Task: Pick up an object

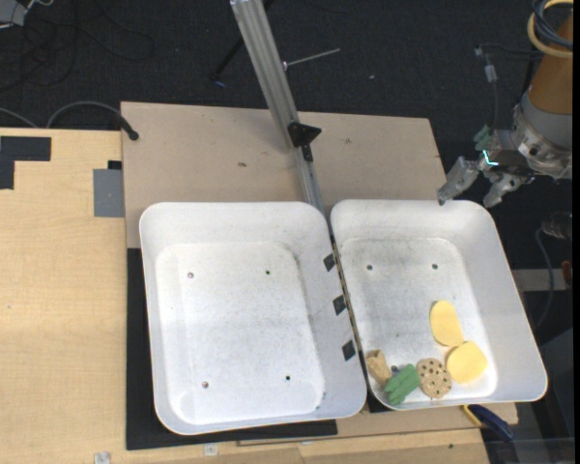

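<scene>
L bin [164,259]: white, shallow, scuffed grey on its floor, w/ a few small dark dots. Btwn the two bins, black clips [339,304] run along the shared edge; a slanted aluminium rail [271,75] comes down from top centre to that seam.

R bin [503,259]: all objs sit bunched in its near corner. L to R: small tan crumbly block [377,364] by the L wall, touching a green lumpy piece [401,384] just below it; then a round brown cookie w/ pale dots [432,377]; then two flat yellow ovals, one upright [446,323], one [466,362] lower, near the cookie.

Gripper [474,184] hangs past the R bin's far R corner, well apart from the objs. Fingers spread, nothing btwn them. Grey wrist, orange band [551,80] above.
</scene>
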Robot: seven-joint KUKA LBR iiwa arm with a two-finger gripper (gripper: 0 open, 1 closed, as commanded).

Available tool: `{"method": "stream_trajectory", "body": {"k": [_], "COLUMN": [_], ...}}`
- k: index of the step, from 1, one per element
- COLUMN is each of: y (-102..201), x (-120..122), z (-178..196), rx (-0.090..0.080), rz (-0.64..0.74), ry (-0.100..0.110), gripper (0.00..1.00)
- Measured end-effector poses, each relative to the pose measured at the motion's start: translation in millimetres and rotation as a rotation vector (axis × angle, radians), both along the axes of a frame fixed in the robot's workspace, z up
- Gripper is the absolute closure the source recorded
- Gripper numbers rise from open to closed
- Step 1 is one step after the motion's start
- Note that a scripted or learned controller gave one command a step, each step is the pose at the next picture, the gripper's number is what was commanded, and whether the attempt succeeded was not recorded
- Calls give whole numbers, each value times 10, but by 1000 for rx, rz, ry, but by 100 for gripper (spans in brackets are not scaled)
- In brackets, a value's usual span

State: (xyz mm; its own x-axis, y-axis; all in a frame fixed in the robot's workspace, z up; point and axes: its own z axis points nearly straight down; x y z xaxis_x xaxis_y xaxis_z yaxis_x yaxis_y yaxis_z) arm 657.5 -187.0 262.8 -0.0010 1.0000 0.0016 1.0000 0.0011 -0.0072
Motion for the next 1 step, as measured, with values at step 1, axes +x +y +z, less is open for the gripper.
{"method": "stream_trajectory", "body": {"k": [1], "y": [4], "x": [8], "z": [33], "rx": [-2], "rz": [3], "ry": [-4], "gripper": [0]}}
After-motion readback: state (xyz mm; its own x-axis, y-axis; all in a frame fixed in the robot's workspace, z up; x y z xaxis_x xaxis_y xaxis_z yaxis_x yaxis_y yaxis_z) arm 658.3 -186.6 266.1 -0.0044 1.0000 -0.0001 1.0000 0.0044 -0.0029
